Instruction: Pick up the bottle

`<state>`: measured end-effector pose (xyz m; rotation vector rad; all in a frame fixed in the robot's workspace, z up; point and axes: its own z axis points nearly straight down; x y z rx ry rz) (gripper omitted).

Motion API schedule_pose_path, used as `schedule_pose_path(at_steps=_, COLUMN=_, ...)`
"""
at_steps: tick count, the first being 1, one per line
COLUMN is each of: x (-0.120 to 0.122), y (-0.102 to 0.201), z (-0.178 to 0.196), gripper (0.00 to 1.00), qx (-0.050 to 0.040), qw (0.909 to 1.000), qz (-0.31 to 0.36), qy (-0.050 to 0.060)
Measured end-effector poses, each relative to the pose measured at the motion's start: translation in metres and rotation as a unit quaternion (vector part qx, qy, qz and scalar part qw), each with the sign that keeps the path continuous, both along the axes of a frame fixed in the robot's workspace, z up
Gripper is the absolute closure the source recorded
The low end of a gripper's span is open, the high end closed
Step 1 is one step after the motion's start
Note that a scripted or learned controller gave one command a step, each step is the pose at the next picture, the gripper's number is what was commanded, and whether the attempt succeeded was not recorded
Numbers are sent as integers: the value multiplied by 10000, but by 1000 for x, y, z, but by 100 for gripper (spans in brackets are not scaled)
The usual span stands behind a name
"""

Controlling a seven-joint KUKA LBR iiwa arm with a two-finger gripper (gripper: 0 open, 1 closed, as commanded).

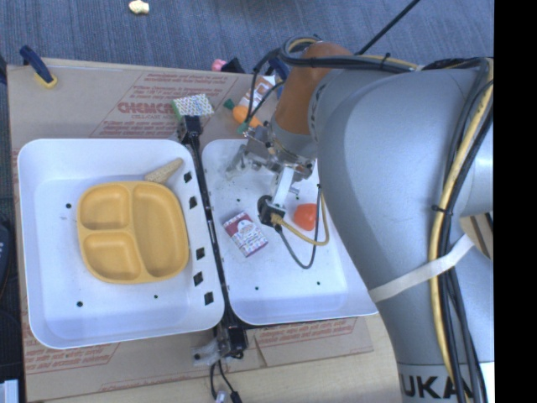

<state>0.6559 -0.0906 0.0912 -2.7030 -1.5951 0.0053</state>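
A small bottle (254,99) with a white and orange body lies just beyond the back rim of the right bin (277,305), partly hidden by the arm. My gripper (270,168) hangs over the back part of the right bin, a little in front of the bottle, seen from above below the orange wrist band. An orange rounded thing (306,217) lies on the bin floor to the right of the gripper, partly under the arm; what it is I cannot tell. I see nothing held in the gripper.
A red and white packet (245,233) lies mid-floor in the right bin. The left bin (33,250) holds a yellow divided plate (132,229) and a tan stick-like piece (164,172). A patterned packet (193,106) and a pink bit (220,64) lie on the cardboard behind.
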Motion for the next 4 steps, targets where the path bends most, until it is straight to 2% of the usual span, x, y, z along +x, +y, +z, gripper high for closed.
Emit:
schedule_pose_path(at_steps=1, x=0, y=1, z=10, gripper=100, qx=7, qw=10000, qz=32, qy=17)
schedule_pose_path(at_steps=2, x=-85, y=-13, z=31, gripper=100, qx=-1, qw=9972, qz=-743, qy=10)
schedule_pose_path(at_steps=3, x=-172, y=25, z=100, gripper=100, qx=3, qw=9956, qz=-933, qy=12)
schedule_pose_path(at_steps=4, x=-179, y=-9, z=191, gripper=100, qx=-1, qw=10000, qz=-11, qy=-9)
